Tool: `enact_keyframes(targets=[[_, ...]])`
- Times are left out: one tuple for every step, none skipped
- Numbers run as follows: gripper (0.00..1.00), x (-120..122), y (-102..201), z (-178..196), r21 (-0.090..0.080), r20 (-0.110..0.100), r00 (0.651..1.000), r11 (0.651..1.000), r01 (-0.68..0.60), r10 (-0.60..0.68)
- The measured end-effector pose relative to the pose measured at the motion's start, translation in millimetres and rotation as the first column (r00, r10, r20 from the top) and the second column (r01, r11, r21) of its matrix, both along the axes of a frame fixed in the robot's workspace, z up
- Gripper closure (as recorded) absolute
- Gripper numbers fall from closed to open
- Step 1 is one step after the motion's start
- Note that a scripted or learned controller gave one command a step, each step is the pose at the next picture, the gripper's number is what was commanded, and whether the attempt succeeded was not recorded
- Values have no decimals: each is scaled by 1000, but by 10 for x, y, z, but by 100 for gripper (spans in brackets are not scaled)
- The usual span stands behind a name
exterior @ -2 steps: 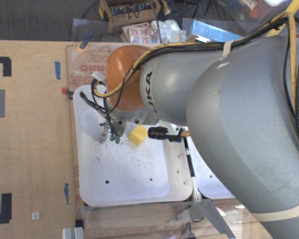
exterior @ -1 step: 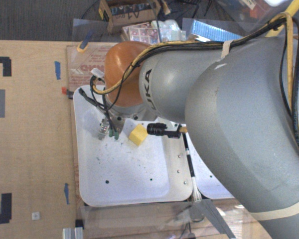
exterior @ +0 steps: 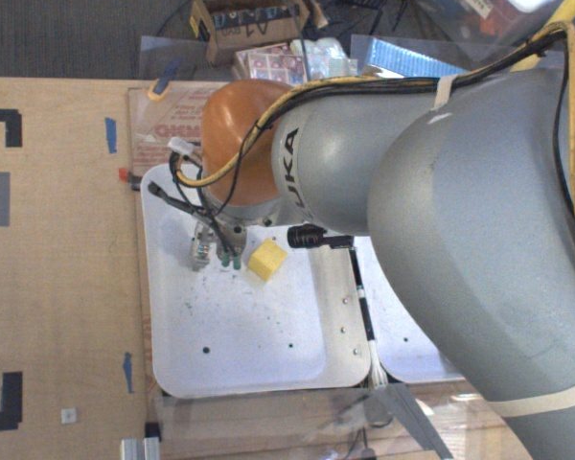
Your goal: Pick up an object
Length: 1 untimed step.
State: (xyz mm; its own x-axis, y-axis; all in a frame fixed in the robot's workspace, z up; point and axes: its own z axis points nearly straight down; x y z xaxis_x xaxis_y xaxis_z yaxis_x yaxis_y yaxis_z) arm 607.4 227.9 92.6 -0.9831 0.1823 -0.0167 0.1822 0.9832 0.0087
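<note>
A yellow block (exterior: 266, 260) lies on the floor of the left bin (exterior: 240, 353), just right of the gripper (exterior: 216, 249) and apart from it; nothing sits between the fingers, which hang low over the bin with green-tipped ends close together, though how wide they stand cannot be told from this slant. The step in hand looks like the approach before a grasp: the tool is down near the floor but beside the block rather than over it; by this reading the next move calls for a short shift rightward to straddle the block, then a close and a lift.

The block is a small, soft-edged chunk, matte and possibly foam, lying tilted to the bin's sides; a black marker (exterior: 316, 237), slim and glossy, lies further right of the gripper, at the bin's right rim. The bin is shallow white plastic with rounded corners, its floor peppered with dark specks; a second bin (exterior: 402, 343) adjoins it beyond the marker, largely under the arm (exterior: 441, 190). The arm is smooth grey casing with an orange band above the wrist, yellow and black cables looping down to the tool; left of the gripper stretches bare tan board (exterior: 57, 257).
</note>
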Motion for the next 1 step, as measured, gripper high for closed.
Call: enact_keyframes(targets=[[100, -68, -5, 2, -3, 0, 965, 965, -261, 261]])
